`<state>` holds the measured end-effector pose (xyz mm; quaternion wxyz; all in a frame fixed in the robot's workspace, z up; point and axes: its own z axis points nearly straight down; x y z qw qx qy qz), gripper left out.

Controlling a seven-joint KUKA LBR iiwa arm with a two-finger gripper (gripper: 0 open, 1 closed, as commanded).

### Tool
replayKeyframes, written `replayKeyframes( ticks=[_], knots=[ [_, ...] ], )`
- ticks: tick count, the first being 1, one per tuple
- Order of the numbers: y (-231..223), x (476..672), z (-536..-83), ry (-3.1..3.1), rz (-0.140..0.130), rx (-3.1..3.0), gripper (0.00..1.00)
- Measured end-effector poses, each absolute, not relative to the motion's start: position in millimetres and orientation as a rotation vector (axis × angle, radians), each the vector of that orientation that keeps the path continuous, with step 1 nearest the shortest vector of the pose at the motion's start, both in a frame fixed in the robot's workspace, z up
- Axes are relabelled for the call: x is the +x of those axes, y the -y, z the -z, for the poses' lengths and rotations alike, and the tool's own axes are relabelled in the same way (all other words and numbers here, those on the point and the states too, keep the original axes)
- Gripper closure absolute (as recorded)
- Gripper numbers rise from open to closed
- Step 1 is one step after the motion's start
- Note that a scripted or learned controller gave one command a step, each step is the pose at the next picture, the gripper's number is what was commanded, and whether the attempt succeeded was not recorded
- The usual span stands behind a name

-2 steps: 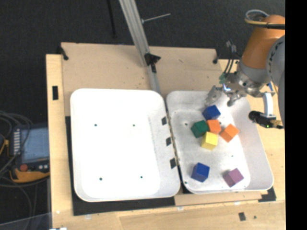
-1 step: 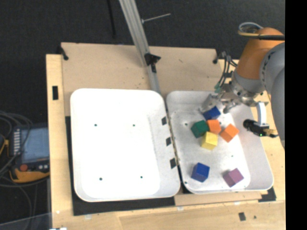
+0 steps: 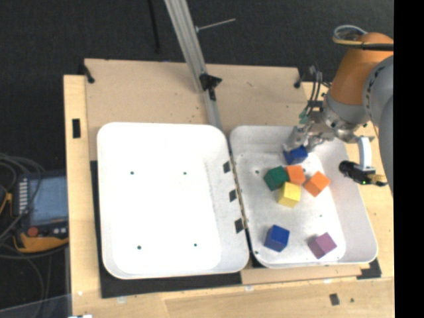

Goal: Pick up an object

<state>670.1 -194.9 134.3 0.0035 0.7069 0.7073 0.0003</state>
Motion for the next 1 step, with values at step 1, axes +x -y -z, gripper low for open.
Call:
replayKeyframes(
  ticks=[1],
  knots=[
    [193.0, 666.7, -197.7, -2.216, -0.005, 2.218, 1.00]
  ],
)
